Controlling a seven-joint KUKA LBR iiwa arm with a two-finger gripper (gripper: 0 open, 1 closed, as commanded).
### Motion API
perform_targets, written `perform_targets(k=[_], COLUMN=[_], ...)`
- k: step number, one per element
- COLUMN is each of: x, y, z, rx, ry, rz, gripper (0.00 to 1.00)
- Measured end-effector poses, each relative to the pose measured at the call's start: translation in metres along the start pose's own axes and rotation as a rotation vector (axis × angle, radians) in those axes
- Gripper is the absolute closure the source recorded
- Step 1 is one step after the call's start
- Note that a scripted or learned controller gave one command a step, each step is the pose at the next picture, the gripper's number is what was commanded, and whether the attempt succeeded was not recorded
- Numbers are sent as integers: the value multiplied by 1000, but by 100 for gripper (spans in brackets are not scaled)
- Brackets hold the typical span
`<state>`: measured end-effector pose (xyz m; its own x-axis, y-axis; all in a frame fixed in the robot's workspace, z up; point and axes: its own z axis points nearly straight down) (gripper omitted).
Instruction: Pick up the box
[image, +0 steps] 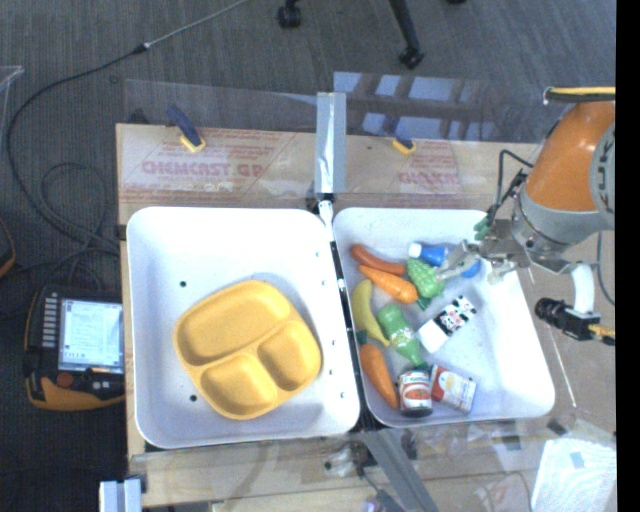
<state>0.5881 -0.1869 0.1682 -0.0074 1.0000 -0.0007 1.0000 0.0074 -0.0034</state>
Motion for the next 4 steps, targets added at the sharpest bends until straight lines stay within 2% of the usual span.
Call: perform_targets(k=[1,2,3,4], x=[50,35,67,68], y=[-48,-80,-81,-77], z=[47,55,56,41], rx=[-43,-82,-88,-100], ry=[-16,-27,-38,-38], rz=[33,-4,-75,-73], gripper=[0,0,0,100])
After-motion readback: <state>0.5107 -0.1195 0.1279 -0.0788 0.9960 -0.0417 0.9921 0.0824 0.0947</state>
